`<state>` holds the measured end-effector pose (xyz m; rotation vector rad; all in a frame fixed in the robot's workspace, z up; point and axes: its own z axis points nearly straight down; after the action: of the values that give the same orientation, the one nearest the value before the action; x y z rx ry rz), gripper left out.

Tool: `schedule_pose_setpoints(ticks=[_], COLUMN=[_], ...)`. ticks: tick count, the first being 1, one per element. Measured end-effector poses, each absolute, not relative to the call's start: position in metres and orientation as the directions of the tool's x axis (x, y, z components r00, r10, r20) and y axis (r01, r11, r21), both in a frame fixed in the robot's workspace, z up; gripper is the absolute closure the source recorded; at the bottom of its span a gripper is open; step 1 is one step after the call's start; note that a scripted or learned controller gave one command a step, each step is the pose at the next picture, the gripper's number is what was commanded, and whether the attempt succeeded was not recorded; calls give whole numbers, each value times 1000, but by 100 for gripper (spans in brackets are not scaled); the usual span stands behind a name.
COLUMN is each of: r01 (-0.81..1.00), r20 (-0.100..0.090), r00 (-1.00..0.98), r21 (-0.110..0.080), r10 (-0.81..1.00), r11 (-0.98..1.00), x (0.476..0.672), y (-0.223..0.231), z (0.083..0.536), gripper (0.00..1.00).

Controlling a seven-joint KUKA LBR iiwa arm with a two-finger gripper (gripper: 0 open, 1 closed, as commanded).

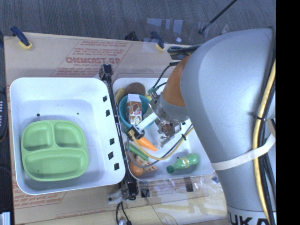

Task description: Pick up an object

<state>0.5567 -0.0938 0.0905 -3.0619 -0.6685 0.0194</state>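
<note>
Reaching low into the right bin (pixel 199 172), your gripper (pixel 168 128) hovers beside the carrot (pixel 148 144) and teal bowl (pixel 124 114); its opening you cannot tell.

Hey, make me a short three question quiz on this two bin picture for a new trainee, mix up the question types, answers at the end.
1. True or false: the green three-compartment plastic tray lies in the left white bin.
2. Multiple choice: the small green plastic bottle in the right white bin is
A. standing upright
B. lying on its side
C. resting on the tray
3. Fill in: the orange toy carrot lies between the teal bowl and the ____.

Key
1. True.
2. B; it lies near that bin's front wall.
3. Bottle; the carrot sits below the bowl, up and left of the bottle, close to the gripper.
</note>
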Motion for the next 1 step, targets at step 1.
schedule_pose_setpoints(ticks=[1], r01=[211], r20=[-29], r00=[977], r21=[-13], r10=[211], r11=[-977], x=[639], y=[-91], z=[89], gripper=[0])
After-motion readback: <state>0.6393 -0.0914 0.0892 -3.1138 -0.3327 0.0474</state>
